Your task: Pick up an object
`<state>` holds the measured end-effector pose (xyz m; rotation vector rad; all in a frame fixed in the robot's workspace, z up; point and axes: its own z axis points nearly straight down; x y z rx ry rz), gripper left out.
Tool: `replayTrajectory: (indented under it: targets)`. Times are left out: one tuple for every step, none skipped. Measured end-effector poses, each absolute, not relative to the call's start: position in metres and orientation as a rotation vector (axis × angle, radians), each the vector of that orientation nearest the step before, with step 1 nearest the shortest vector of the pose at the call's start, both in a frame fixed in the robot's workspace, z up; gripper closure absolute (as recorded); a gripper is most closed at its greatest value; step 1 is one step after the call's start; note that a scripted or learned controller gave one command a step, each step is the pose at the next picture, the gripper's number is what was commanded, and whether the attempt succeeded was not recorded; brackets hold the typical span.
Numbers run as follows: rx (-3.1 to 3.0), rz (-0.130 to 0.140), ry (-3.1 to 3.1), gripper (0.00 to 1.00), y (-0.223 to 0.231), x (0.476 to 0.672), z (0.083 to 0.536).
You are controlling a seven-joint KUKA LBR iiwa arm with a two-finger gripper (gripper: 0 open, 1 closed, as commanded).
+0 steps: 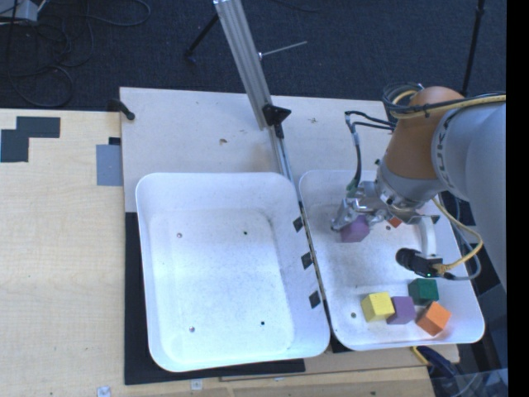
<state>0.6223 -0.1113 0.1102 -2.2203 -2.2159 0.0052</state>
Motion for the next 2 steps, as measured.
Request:
replayTrajectory:
  targets:
    - [-2.214,-0.009,-2.23,1.0,-0.031,0.626,0.195]
    - [-2.214,0.0,-2.224,1.0,0.028,0.627,0.19]
